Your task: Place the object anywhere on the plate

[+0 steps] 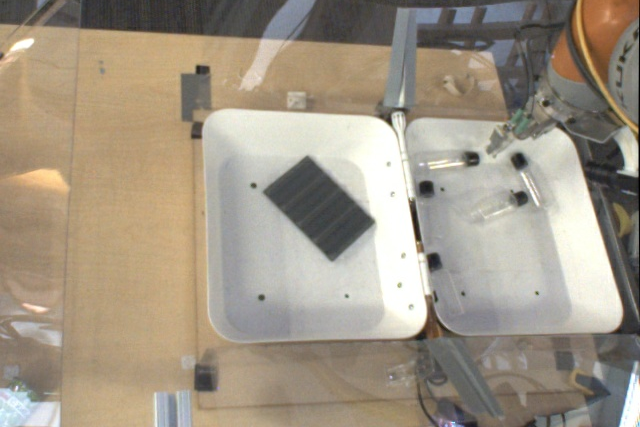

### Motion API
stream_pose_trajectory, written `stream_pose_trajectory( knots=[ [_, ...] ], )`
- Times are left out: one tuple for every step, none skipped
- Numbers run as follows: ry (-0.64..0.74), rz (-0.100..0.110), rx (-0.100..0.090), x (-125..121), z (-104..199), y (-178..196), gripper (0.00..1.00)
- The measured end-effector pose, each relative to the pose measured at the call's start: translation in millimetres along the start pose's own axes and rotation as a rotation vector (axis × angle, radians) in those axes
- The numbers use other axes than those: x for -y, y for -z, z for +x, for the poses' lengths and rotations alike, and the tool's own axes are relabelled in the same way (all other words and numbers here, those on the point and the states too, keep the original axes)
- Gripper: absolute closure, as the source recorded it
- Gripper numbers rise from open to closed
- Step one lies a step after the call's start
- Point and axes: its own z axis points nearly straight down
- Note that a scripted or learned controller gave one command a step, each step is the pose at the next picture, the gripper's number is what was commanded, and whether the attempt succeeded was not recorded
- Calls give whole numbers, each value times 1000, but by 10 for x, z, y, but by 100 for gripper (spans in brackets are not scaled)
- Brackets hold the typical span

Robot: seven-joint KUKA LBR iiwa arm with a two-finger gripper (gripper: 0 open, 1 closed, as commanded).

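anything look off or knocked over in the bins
Nothing damaged or spilled. The three clear vials in the right bin all lie on their sides, scattered at different angles. The dark plate in the left bin sits turned diagonally to the walls. The gripper hovers by the upper vials.

Robot lab, wooden bench [120, 215], two white bins [230, 315], clear vials [490, 207], cables

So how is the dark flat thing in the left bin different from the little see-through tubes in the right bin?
The dark plate is flat, ridged and solid grey; the clear tubes are round and see-through with black caps. The plate is one big piece turned cornerwise, while the tubes are several small pieces scattered about. The plate lies in the left bin, the tubes in the right bin. All lie flat.
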Motion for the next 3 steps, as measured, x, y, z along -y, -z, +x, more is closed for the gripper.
stream_pose_trajectory(
  knots=[
    [3,-7,5,-27,-2,129,100],
    [3,-6,4,-26,-1,127,0],
    [5,-14,10,-52,-6,259,100]
  ],
)
